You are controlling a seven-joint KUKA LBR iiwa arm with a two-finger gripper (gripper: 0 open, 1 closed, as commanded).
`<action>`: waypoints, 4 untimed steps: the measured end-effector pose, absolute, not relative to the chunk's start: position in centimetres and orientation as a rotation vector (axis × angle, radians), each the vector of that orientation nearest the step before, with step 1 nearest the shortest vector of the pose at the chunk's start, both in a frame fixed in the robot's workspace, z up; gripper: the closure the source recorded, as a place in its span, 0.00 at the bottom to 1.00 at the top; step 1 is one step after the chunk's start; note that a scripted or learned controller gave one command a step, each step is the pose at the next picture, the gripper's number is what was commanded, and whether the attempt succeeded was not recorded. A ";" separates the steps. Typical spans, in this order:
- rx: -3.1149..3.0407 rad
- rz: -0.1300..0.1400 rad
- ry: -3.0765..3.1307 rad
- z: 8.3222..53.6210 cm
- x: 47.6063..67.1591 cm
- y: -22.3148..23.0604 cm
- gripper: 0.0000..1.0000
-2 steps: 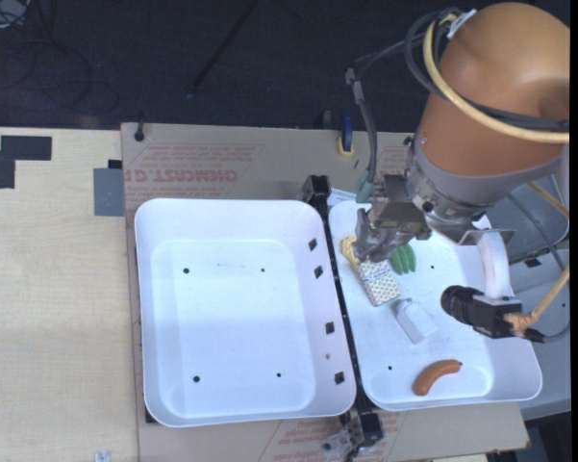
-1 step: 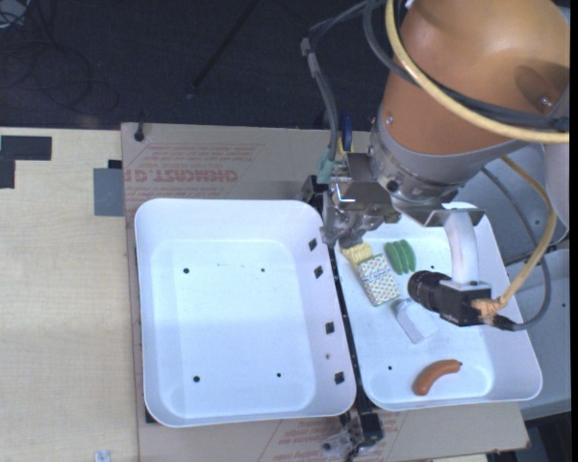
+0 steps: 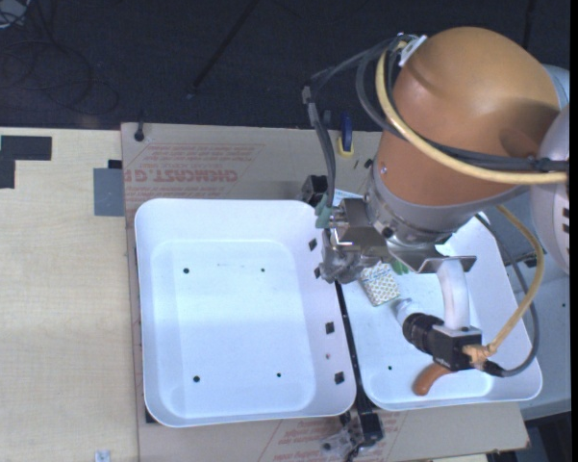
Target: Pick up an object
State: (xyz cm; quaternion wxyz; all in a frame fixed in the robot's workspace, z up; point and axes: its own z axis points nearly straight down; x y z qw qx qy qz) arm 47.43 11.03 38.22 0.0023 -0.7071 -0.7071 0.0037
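Resting on cardboard (image 3: 221,166) (bench (image 3: 48,306) beneath): white bins (image 3: 231,325).

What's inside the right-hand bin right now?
The right bin shows a small pale speckled block near its middle and an orange object by the near rim, partly covered. The arm hides the far end.

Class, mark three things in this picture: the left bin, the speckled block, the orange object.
left bin (image 3: 231,316), camera view, its bare floor.
speckled block (image 3: 378,283), camera view, its top face.
orange object (image 3: 425,383), camera view, its visible lower end.
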 end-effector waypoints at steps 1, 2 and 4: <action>-2.220 0.007 -2.219 37.6 47.6 10.0 1.00; -2.217 0.000 -2.226 41.0 47.6 13.6 1.00; -2.221 0.008 -2.217 37.7 47.5 7.6 1.00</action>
